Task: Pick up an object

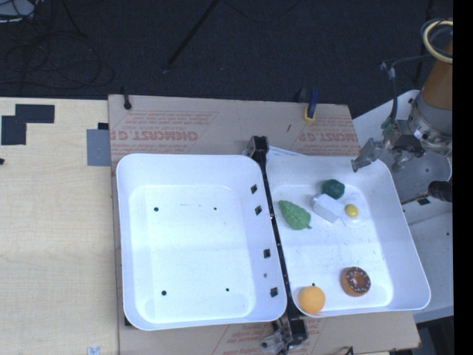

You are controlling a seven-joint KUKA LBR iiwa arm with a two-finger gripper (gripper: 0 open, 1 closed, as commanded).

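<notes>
A light wooden bench (52,220) carries a sheet of cardboard (222,120), and on it two shallow white bins stand side by side. The left bin (129,198) has only small dark marks on its floor. In the right bin (403,257) lie several objects: a green leafy piece (294,215) near the divider, a dark green object (333,188) touching a white block (325,208), and a fried egg (351,212) just beside the block. An orange ball (312,299) and a brown donut (355,281) rest near the front edge. The gripper (384,154) hangs above the far right corner of this bin, its two fingers spread wide, with nothing between them.
</notes>
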